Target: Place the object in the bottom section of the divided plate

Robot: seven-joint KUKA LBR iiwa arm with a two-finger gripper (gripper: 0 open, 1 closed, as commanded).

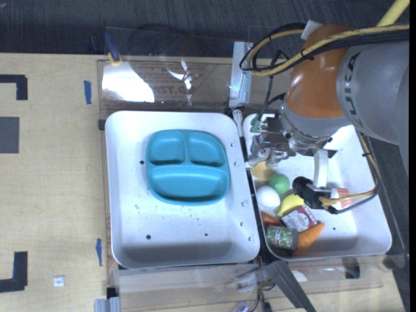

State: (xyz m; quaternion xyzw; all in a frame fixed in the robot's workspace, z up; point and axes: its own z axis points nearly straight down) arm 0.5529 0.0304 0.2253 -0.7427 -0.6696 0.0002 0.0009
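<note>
A blue divided plate (188, 165) lies in the left white bin (130, 226), with two small sections at the far side and one wide section (188, 181) at the near side, which holds nothing. My gripper (265, 149) hangs low over the left end of the right bin (370, 233), just above a pale yellow item (262, 169). Close below it lie a green ball (281, 183) and a white egg (267, 197). The wrist body hides the gripper's tips.
More toy food is heaped in the right bin: a yellow banana (290, 204), a red packet (299, 220), a green can (281, 237), an orange carrot (312, 234). The bins' shared rim (247, 174) runs between gripper and plate. Cables (344, 200) trail over the right bin.
</note>
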